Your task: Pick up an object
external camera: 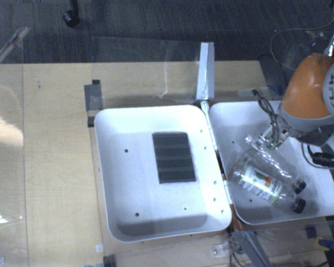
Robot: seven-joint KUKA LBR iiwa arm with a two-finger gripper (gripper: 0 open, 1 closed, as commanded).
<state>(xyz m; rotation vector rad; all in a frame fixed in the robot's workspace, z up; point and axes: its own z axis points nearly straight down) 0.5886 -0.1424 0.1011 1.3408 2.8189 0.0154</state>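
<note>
The wide pale bench top (56,183) looks like light wood with a faint grain and a dull sheen. Both shallow white bins, the left one (121,213) and the right one (229,125), look like smooth moulded plastic, slightly glossy. The dark ribbed rectangular pad (174,157) in the left bin is matt and grooved, perhaps rubber or foam. The clear bottle with a printed label (261,180) in the right bin is transparent glossy plastic with black caps. The arm's orange band (307,94) is smooth and shiny. A clear glossy sheet (8,141) reflects light at the left.
</note>
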